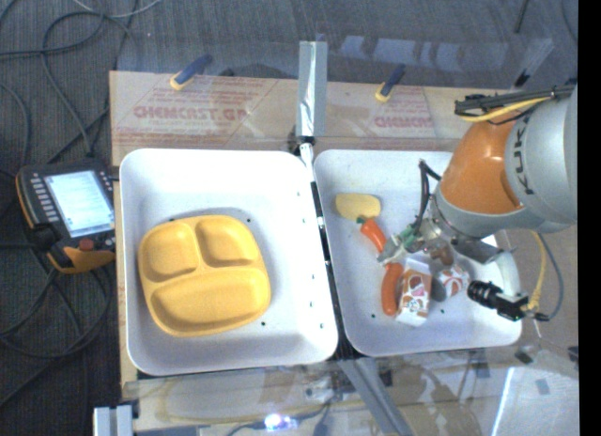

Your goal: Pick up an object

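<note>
Gripper point(424, 244) sits low over the right bin point(366, 331), approx mid-bin, a bit toward the right wall. Fingers hidden in the wrist clutter, so can't tell how far apart they are or whether anything is between them.

Objs in right bin, all left of / below the gripper:
- orange carrot-like piece w/ green end point(374, 233), tilted, just left of gripper, green end toward it.
- orange sausage-shaped piece point(390, 288), roughly upright in the frame, below-left of gripper.
- small red/white carton point(414, 295), touching or just beside the sausage piece on its right, right under the wrist.
- pale yellow rounded obj point(358, 206), near the bin's back-left corner, apart from gripper.

Room: objs bunched centre to front of right bin; strip along its left wall and front-left corner bare. Carton near the front edge.

Left bin point(131, 180): yellow divided tray point(204, 272), front-left of centre, clear of walls.

Arm point(526, 166) comes in from right, orange band over the bin's right-back part, wrist pitched down toward bin centre. Handheld pendant point(68, 207) off the bench's left edge.
</note>
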{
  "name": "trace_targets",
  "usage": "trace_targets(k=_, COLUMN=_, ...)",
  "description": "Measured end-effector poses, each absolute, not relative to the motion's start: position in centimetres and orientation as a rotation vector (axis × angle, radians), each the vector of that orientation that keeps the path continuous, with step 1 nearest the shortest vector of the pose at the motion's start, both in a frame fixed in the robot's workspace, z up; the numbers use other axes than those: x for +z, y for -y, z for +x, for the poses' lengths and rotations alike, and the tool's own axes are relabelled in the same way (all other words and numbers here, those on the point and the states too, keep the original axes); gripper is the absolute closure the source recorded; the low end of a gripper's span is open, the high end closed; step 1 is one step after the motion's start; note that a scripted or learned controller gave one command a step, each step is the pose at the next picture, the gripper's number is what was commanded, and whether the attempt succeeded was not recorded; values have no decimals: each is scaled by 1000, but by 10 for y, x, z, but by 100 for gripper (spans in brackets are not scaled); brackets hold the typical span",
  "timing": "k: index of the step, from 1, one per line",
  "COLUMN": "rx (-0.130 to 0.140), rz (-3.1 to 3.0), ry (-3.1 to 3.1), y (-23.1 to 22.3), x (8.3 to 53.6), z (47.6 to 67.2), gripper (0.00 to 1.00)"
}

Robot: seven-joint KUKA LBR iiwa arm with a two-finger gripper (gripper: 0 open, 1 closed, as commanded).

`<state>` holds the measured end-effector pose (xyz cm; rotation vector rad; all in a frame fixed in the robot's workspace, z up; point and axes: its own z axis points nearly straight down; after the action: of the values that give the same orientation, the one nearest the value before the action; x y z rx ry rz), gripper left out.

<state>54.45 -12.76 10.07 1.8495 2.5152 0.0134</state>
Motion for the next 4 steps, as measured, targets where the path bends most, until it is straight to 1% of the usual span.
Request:
trace_targets(k=1, rx=-2, rz=1901, ry=-2499, y=61, x=253, z=565, gripper=100)
trace_targets(k=2, rx=-3, rz=1902, ry=-2499, y=61, x=253, z=565, gripper=0)
trace_targets(k=3, rx=1, rz=1972, ry=-2436, y=123, x=92, z=593, gripper=0)
trace_targets(k=4, rx=2, rz=1971, ry=-2433, y=123, x=102, z=593, gripper=100)
